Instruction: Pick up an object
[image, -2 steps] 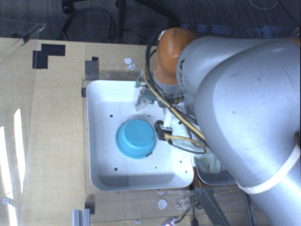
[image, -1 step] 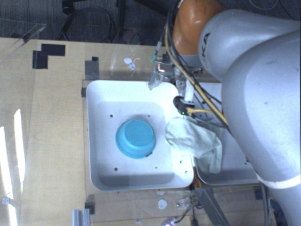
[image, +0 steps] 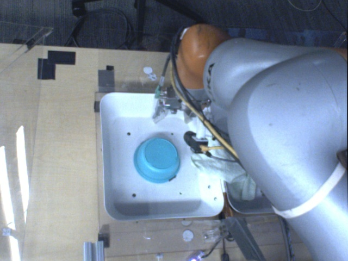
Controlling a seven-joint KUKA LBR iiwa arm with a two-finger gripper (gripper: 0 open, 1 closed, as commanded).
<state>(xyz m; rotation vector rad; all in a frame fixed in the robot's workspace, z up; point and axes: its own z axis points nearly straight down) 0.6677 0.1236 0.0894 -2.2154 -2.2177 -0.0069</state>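
The blue bowl (image: pixel 157 160) sits mid-bin (image: pixel 114 145), open floor around it. At its 1 o'clock the gripper (image: pixel 166 106) hovers by the far wall; whether it grips anything, I cannot tell. The arm (image: pixel 272 118) reaches in from 3 o'clock.

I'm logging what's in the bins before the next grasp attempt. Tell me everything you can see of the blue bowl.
The blue bowl is a round, light-blue piece, plastic by its look, lying upside down with its flat base facing up and its wider rim against the floor of the left bin. It sits near the middle of that bin, apart from the walls. It looks whole and unmarked. Nothing touches it but the bin floor; the gripper hangs beyond it toward the bin's far wall, and a crumpled white cloth lies to its right.
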